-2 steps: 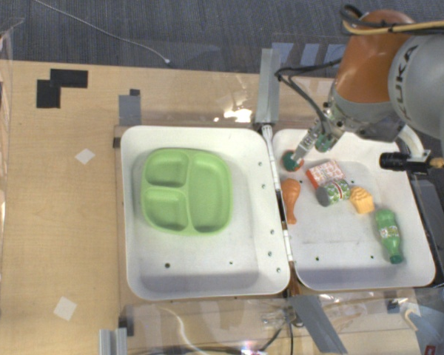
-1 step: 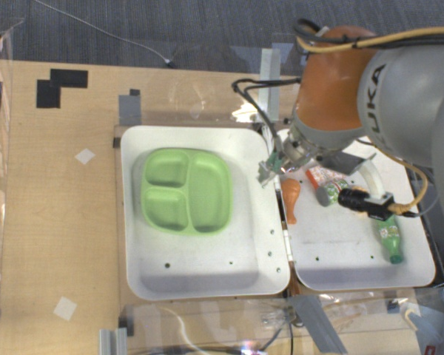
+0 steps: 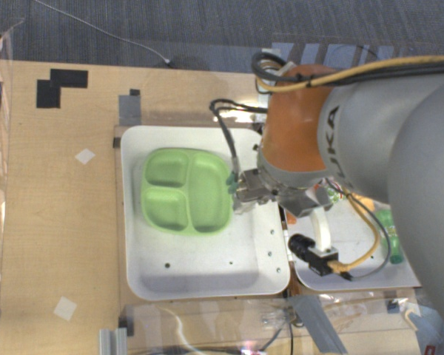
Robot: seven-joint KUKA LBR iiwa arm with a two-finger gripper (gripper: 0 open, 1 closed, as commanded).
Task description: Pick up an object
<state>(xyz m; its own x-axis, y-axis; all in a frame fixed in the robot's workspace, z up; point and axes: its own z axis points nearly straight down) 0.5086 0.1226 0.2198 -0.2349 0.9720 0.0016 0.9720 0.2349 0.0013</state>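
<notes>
Your hand (image 3: 240,191) sits at the green divided plate's (image 3: 185,191) right rim, finger state unreadable, so pinch that rim squarely and lift straight up.

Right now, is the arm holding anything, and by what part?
Cannot be told. The tool sits at the right rim of the green divided plate in the left bin, but the wrist hides the contact.

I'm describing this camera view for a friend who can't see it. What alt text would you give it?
Seen from above, a grey robot arm with an orange band reaches from the right, its gripper at the right edge of a green divided plate lying in the left white bin. A green item, partly hidden by the arm, lies in the right bin.
</notes>
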